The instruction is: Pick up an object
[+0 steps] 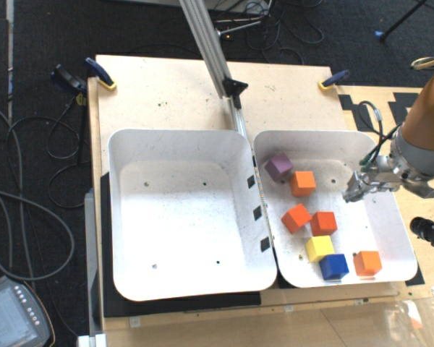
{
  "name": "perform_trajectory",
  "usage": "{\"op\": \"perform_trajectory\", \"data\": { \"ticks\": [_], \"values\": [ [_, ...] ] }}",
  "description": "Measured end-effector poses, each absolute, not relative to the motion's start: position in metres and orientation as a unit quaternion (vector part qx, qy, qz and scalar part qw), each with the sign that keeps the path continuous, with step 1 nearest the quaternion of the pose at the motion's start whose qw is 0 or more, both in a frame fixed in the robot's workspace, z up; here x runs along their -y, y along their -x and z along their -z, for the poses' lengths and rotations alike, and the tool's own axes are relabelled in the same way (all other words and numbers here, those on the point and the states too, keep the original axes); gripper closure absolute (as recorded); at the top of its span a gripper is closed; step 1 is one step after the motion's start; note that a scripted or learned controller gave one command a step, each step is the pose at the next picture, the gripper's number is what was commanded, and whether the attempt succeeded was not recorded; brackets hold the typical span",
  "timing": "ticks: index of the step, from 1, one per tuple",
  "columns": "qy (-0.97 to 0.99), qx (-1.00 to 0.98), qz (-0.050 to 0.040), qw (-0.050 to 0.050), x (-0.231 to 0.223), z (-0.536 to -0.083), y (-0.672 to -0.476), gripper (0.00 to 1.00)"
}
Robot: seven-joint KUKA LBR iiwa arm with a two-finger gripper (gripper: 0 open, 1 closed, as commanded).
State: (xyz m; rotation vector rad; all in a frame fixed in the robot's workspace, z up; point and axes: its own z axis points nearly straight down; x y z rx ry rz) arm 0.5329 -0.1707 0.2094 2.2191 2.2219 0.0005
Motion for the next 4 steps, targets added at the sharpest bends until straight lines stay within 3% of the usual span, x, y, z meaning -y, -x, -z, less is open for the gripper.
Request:
{"op": "perform_trajectory", "data": {
  "ticks": [4],
  "values": [
    [-0.704, -0.71, -0.0013, 0.0, -0.047, -0.241, -0.561, 1.0]
  ]
}}
